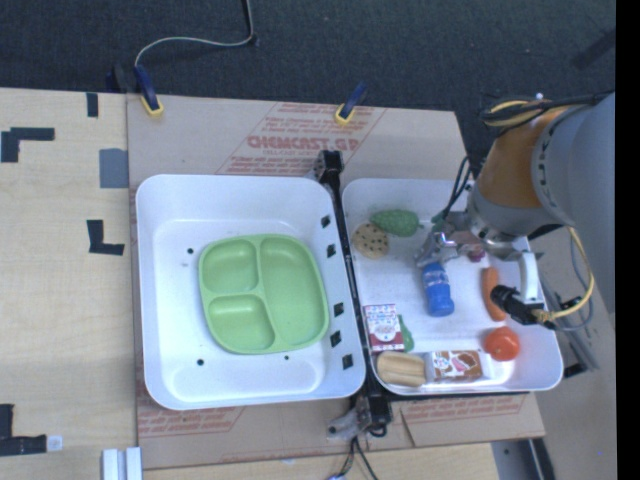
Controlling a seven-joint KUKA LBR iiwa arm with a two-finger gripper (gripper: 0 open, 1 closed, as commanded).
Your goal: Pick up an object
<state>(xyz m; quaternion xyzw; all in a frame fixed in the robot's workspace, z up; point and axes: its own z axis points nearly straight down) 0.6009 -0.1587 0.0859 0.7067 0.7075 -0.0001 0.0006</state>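
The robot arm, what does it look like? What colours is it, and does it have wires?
The arm is a fat, round grey tube with a wide orange band above its wrist. At the end sits a small silvery metal gripper. Yellow and black cables loop around the wrist, and a white bracket with a black part sticks out on the side.

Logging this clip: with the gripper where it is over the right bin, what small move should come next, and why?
Probably a short descent onto the blue bottle. The gripper sits just above the bottle's upper end in the right bin, with nothing seen between its fingers. The bottle lies apart from the cookie and the green item, so it looks the nearest reachable object.
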